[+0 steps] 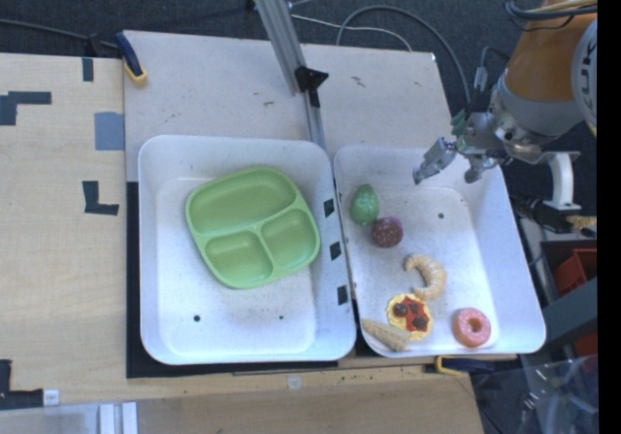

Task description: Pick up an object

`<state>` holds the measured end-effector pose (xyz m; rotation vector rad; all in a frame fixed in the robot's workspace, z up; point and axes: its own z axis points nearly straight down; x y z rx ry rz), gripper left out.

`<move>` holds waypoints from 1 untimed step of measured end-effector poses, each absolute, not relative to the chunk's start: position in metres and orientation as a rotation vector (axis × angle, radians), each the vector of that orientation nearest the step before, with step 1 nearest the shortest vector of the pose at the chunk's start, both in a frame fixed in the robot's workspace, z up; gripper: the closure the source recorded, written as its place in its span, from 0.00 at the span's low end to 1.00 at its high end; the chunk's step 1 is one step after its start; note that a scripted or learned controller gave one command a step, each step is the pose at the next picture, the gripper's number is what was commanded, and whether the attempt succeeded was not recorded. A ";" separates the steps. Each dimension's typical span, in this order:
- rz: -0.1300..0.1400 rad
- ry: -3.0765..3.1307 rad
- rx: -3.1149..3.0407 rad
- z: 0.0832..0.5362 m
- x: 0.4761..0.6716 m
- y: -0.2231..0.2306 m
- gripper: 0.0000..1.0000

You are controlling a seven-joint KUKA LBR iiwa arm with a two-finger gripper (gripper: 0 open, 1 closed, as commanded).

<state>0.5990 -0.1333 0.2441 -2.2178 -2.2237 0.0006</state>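
The desk carries two shallow white bins side by side. The left bin holds a green divided plate, lying flat and turned at an angle, with three compartments. The right bin holds the small toy foods. The arm, grey with an orange band, reaches in from the right and hangs over the upper right corner of the right bin. Its claw is spread narrowly with nothing between the fingers, and it hovers well apart from the foods. Of these, a green vegetable piece lies near the left wall of the right bin, with a dark red fruit just beside it. Lower down lie a curved croissant, a small tart with red topping, a tan wedge against the tart, and a pink doughnut near the front right corner.
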 end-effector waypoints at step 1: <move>0.001 -2.224 -2.218 0.244 0.599 -0.133 0.00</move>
